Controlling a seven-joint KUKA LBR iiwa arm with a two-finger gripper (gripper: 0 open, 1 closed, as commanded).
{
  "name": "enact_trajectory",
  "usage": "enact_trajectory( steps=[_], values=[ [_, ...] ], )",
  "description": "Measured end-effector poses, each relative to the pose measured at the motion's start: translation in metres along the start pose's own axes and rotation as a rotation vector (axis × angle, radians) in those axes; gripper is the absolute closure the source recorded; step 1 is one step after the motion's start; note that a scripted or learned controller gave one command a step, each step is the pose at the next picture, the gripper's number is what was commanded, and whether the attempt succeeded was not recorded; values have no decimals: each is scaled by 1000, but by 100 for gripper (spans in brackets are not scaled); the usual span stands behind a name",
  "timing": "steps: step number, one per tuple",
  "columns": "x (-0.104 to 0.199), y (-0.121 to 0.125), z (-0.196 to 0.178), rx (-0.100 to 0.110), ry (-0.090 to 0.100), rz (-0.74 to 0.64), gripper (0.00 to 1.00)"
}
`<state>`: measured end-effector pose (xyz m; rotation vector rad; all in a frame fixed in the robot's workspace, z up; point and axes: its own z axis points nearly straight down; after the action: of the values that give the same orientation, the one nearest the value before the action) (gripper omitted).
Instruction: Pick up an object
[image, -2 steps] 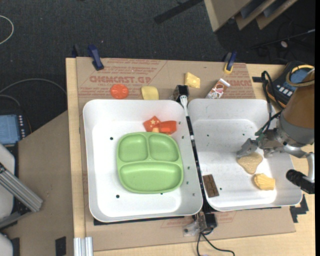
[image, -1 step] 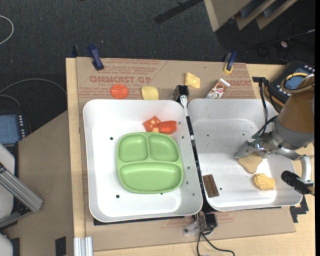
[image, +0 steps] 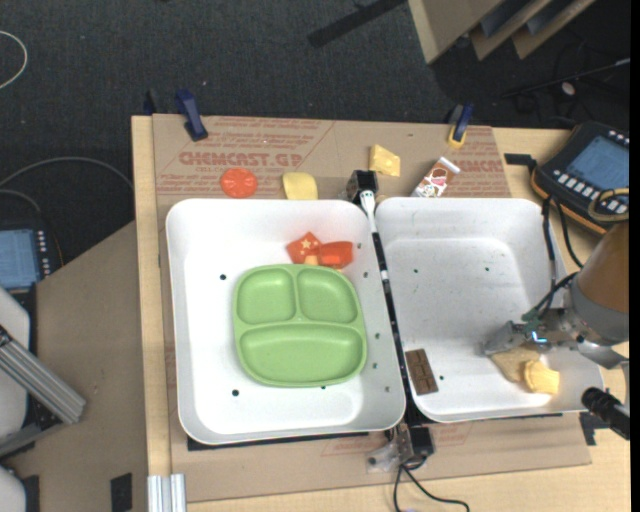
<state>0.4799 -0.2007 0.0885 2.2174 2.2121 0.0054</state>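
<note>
The pincer (image: 522, 340) sits low over the lower right corner of the right shallow white bin (image: 450, 225), at the end of the grey arm with its orange band (image: 610, 275) reaching in from the right; whether it is spread or pressed together cannot be told, since the metal parts blur together there. Just beside it, touching or nearly so, lies a pale yellow chunky piece like toy cheese (image: 540, 377) on the bin floor; nothing shows it lifted. A small dark brown rectangular block (image: 420, 370) lies near that bin's lower left edge. In the left shallow white bin (image: 195, 300) rests a light green plastic plate with three compartments (image: 298, 325); just above it lie a red and orange toy pair (image: 320, 250), touching each other. On the brown cardboard-covered table (image: 160, 200) behind the bins lie a round orange disc (image: 238, 182), a pale yellow rounded block (image: 299, 186), a yellow wedge (image: 384, 160) and a small red-and-white packet (image: 436, 179); two blue clamps (image: 190, 114) grip the far edge.
</note>
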Motion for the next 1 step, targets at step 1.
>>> enact_trajectory(
  steps=[1],
  values=[
    [42,102,2,-3,-1,-8,0]
  ],
)
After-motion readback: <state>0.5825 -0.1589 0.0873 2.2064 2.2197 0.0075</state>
